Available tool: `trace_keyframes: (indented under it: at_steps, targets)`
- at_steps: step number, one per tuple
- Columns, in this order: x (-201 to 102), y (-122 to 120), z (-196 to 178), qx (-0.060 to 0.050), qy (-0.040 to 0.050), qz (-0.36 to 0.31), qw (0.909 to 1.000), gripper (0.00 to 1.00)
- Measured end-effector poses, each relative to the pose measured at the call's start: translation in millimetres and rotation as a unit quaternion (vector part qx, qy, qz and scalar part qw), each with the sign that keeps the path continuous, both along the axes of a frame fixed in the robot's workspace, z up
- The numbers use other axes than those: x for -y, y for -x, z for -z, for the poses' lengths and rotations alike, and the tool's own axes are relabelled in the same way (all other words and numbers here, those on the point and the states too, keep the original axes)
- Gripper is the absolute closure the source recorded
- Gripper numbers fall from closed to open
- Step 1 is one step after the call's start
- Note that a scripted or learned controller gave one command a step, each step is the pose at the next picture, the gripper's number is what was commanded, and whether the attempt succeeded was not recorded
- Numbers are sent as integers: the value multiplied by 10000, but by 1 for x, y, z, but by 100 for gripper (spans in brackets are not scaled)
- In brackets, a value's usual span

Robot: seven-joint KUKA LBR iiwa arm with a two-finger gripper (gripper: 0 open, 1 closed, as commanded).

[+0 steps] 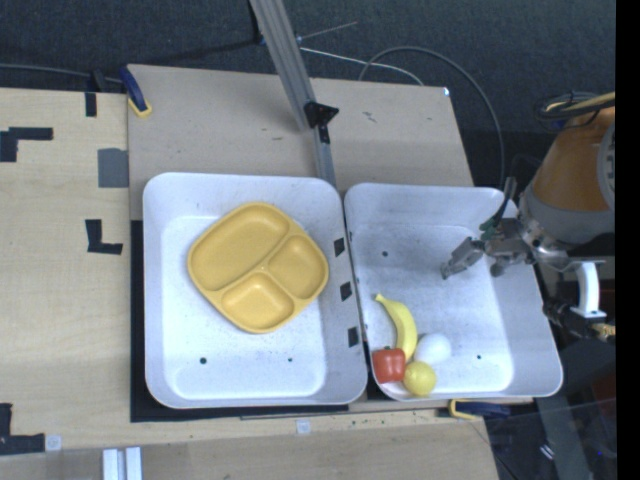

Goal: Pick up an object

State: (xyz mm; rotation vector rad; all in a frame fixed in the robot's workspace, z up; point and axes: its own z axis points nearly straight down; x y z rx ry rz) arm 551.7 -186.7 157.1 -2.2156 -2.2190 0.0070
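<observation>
1. At 3 o'clock in the right bin (520, 363), your end effector (468, 259) hovers; grip state can't be told.
2. Banana (400, 323), red fruit (389, 365), yellow ball (420, 378), white ball (435, 348) cluster at 6 o'clock.
3. Yellow tray (258, 266) fills the left bin (170, 358).

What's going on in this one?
A robot arm reaches in from the right over the right bin, its gripper above bare bin floor with nothing between its fingers. The things it could pick lie bunched in that bin's near left corner: a banana, a red piece, a white ball and a yellow ball. The gripper is well apart from them. The left bin holds a yellow divided plate. Nothing has been picked up yet.
</observation>
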Motion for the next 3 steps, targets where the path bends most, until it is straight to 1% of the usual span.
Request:
trace_keyframes:
  at_steps: [1, 2, 3]
  targets:
    - [1, 8, 46, 1, 1, 0, 10000, 0]
    - [1, 8, 68, 35, 14, -2, 10000, 0]
    - [0, 8, 58, 35, 9, -7, 10000, 100]
